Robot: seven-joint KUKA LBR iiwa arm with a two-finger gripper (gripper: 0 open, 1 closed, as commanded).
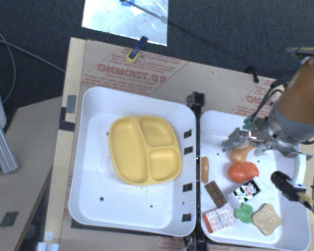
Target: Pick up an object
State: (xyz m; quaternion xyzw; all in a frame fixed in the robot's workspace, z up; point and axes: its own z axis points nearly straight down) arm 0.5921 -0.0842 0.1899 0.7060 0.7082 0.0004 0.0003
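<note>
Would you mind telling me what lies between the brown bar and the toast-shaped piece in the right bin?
In the camera view, between the brown bar and the toast-shaped piece lie a black-and-white patterned block and a small green piece.

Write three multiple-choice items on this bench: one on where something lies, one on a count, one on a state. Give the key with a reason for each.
1. Where does the yellow plate lie?
A. in the left bin
B. in the right bin
C. on the cardboard outside both bins

2. How many compartments does the yellow plate have?
A. one
B. three
C. five

3. How does the yellow plate sit?
A. flat, open side up
B. flipped upside down
C. propped on its edge against a bin wall

Key:
1 A, the plate rests on the left bin's floor, while the small toys, such as the orange-red piece, lie in the right bin under the gripper.
2 B, raised ridges part it into one large and two smaller hollows.
3 A, its hollows face the camera.
</note>
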